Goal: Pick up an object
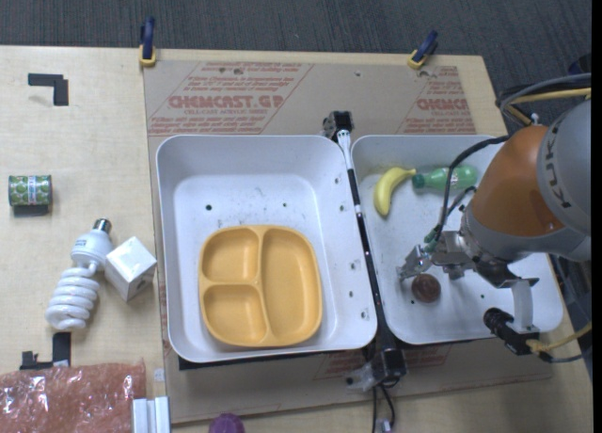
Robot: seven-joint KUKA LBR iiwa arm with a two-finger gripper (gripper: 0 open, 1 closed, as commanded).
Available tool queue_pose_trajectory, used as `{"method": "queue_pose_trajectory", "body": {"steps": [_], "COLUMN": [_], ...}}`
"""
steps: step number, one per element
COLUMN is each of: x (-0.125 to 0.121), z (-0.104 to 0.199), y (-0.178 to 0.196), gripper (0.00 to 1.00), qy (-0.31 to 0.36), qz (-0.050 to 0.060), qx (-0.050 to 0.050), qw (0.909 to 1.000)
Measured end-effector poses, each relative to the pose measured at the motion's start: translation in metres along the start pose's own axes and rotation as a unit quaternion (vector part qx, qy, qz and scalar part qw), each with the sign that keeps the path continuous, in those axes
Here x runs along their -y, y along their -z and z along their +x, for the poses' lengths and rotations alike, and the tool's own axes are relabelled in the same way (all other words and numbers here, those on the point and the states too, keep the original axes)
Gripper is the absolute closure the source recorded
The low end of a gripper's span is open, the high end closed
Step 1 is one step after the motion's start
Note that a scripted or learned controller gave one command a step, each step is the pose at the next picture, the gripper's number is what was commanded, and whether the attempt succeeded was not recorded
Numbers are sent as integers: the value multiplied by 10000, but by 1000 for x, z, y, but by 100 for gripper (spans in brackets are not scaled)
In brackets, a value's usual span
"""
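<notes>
My gripper point(419, 266) hangs low over the right bin point(527, 323), on the grey and orange arm that reaches in from the right. Just below and in front of it, a small round brown object point(426, 289) lies on the bin floor, touching or nearly touching the gripper's tip. A yellow banana point(389, 188) lies at the bin's far left corner. Beside the banana is a green bottle point(444, 178), partly crossed by a black cable. Nothing shows as held.
The left bin point(179, 233) holds a yellow three-compartment plate point(261, 285). On the bench to the left lie a spiral light bulb point(77, 282), a white cube point(131, 267), a small green can point(30, 192) and a pink bag point(66, 398).
</notes>
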State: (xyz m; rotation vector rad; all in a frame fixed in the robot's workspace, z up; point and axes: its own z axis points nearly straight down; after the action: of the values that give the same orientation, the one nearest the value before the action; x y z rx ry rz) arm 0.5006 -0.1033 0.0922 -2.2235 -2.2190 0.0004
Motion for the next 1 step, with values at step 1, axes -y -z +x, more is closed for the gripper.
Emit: {"method": "queue_pose_trajectory", "body": {"steps": [1], "x": [-1], "z": [-1], "y": [10], "gripper": [100], "qy": [-13], "qz": [-14], "qx": [5], "qw": [10000]}}
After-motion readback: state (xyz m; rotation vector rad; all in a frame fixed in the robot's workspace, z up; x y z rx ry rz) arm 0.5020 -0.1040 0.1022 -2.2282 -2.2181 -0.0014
